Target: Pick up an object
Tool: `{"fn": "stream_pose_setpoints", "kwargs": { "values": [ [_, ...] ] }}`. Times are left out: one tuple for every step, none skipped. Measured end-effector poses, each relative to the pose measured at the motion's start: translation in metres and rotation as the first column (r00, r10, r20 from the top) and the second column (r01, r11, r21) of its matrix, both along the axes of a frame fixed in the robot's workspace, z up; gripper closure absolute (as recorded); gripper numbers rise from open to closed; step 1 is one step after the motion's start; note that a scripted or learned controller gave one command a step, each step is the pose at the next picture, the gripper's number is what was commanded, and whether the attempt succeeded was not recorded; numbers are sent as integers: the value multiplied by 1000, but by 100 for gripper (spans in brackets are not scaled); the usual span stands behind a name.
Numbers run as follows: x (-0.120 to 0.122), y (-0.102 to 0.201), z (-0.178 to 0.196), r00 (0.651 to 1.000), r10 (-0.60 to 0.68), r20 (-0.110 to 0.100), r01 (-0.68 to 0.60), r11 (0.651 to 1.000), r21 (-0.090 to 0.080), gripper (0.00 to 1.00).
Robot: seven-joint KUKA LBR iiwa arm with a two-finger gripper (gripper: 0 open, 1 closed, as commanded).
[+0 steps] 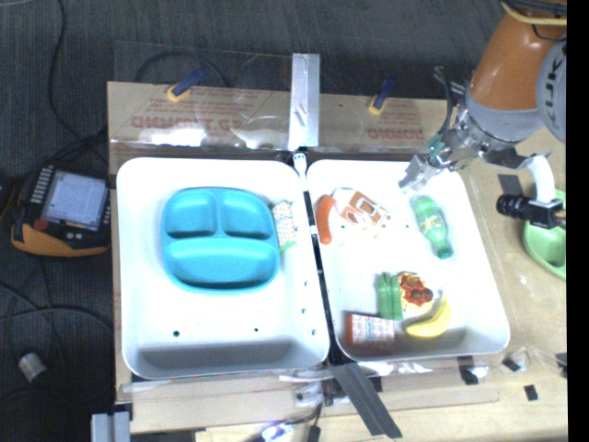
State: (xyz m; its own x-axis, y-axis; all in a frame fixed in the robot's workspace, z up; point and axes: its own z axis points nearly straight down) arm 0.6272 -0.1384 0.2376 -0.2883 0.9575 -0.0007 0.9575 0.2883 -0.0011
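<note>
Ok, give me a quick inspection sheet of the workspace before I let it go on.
Surface: two white bins, left bin, right bin, side by side.
Job's things: green bottle, banana, hot dog in right bin.
Clutter: blue tray in left bin.
Grippers: gripper above right bin's far corner, holding nothing seen.
Cables: dark cables on floor at left.
Surroundings: handheld screen device on floor at left.
</note>
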Motion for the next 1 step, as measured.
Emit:
{"fn": "stream_pose_setpoints", "kwargs": {
  "values": [
    [-43, -27, -4, 969, 247, 1, -247, 969, 1, 100]
  ]
}}
